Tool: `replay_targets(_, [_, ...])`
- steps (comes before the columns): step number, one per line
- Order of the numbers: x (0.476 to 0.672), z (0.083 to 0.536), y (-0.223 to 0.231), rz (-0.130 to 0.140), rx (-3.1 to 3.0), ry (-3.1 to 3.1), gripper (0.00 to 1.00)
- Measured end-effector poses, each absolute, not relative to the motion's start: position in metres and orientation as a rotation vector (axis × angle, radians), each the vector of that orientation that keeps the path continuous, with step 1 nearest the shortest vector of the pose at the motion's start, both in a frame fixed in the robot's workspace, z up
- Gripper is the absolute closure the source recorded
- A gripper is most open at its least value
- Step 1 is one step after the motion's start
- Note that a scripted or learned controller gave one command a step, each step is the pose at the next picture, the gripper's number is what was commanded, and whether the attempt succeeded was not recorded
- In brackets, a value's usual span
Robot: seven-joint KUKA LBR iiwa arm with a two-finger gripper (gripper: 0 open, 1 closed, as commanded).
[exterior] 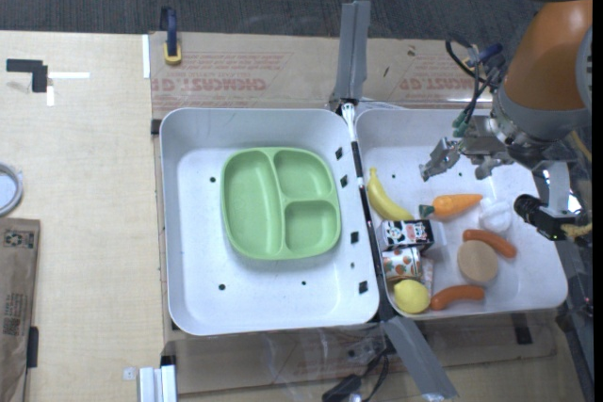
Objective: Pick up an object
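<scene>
The right bin (542, 297) held the objects to be picked: a banana (382, 198) lay at about nine o'clock in it, close to the wall shared with the other bin, and a carrot (455, 204) lay near the bin's middle, just right of the banana's lower end. Below the banana sat a small printed carton (407, 233), with a second small box (402, 263) under it and a lemon (411, 296) at about seven o'clock. A red sausage (456, 296) lay at six o'clock, touching or nearly touching the lemon, a round tan bun (478, 263) sat just above it, and another red sausage (491, 242) lay at about three o'clock beside a white lump (497, 219). The end effector (464, 159) hovered at roughly twelve o'clock over this bin, above the carrot, its two fingers spread apart with nothing between them. The grey arm with its orange band (551, 61) reached in from the right. The left bin (179, 231) carried a green divided plate (281, 202) at its centre. Both bins rested on the surface (75, 155), where a blue and yellow clamp (170, 38) stood at the far edge.
</scene>
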State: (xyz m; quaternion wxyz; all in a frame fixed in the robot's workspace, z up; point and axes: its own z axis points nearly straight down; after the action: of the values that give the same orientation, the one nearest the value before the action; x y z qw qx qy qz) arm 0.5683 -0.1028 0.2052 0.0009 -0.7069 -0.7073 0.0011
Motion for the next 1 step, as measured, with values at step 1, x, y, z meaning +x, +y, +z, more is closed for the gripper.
replay_targets(1, [0.5677,0.1065,-0.1413,-0.009,-2.096,-2.353,0.00])
